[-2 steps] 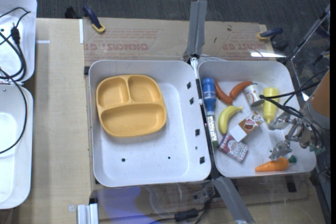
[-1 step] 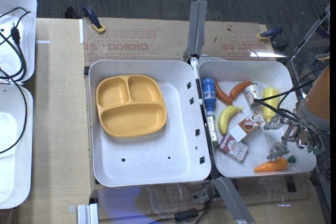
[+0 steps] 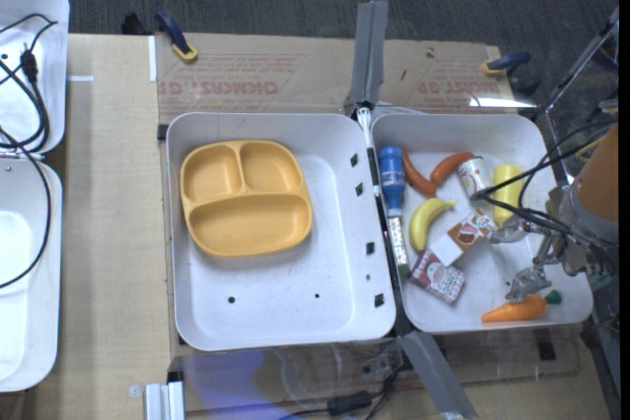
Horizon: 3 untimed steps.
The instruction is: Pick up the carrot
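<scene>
Right now I see banana point(image 3: 425, 219) and box point(image 3: 439, 276) left of carrot point(image 3: 514, 311) | carrot lies sideways, green end right | gripper point(image 3: 529, 285) just above it, grip unclear

A pale wooden bench point(image 3: 108, 211) carries a sheet of brown cardboard point(image 3: 295, 74) along its far side, held by a blue-and-yellow clamp point(image 3: 175, 34) at the left and another clamp point(image 3: 505, 64) at the right. Two shallow white bins sit side by side on it: the left bin point(image 3: 276, 310) and the right bin point(image 3: 433, 315), their inner walls touching
</scene>
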{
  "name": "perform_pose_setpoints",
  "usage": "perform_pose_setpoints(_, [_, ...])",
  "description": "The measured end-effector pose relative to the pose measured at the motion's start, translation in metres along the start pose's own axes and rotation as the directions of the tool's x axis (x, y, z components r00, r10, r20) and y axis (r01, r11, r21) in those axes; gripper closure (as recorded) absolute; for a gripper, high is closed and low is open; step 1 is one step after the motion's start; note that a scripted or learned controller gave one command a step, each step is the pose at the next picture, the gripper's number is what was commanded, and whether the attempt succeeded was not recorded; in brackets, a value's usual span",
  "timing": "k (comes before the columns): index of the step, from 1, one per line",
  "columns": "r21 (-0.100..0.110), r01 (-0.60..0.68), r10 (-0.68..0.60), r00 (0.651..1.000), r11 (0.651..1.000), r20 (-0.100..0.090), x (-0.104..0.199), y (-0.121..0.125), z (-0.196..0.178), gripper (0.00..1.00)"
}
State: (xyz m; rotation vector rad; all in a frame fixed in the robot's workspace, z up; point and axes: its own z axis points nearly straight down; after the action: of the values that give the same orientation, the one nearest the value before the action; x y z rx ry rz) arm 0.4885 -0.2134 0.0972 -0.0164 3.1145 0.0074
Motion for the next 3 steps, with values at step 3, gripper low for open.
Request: perform_pose_setpoints(3, [-0.001, 0.102, -0.102, 0.995, 0.995, -0.002, -0.0023, 0.0013, -0.0005, 0.00])
